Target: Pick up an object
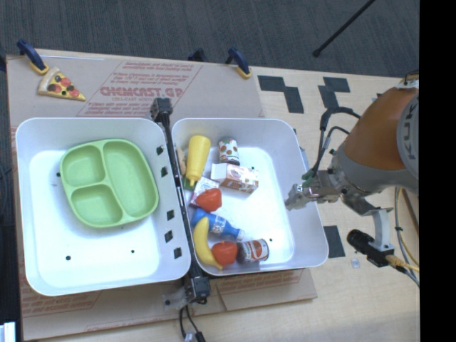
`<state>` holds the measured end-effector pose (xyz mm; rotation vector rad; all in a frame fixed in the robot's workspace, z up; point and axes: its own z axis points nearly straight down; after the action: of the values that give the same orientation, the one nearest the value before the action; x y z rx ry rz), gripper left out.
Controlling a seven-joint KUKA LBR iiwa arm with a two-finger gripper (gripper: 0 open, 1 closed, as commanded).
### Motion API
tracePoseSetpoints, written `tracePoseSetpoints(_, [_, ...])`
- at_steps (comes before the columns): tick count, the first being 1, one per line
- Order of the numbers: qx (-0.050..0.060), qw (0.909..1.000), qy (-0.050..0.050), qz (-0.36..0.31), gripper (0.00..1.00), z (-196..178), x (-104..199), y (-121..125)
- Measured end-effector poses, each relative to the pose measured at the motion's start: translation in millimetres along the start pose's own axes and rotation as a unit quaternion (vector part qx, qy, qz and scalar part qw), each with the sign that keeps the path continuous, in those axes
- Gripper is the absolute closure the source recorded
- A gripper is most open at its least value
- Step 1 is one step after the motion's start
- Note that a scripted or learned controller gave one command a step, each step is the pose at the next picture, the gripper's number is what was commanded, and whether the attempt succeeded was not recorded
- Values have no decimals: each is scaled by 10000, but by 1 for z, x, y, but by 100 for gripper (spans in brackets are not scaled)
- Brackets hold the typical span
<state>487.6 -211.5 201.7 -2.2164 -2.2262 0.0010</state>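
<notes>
Red print "CHEMCAST GP" on brown cardboard sheet [142, 84] lying on table [356, 291], behind two white bins. Right white bin [303, 219] crowded: yellow mustard bottle [197, 157], yellow banana [202, 242], red tomato [223, 253], small labelled cans, writing too small to read. End effector [298, 197] above right rim, touching nothing; spread or pressed together, cannot tell.

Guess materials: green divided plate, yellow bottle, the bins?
Green divided plate: likely moulded plastic, matte, uniform colour, soft rounded ridges. Yellow bottle: probably toy plastic, smooth with slight sheen. Bins: white, thin rounded walls, looks like formed plastic; cannot confirm.
</notes>
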Motion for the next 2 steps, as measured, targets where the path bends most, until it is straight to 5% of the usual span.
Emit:
tracePoseSetpoints(1, [-9,10000,-3,-5,100,-50,0,67])
tracePoseSetpoints(2, [14,10000,3,-6,100,-28,0,32])
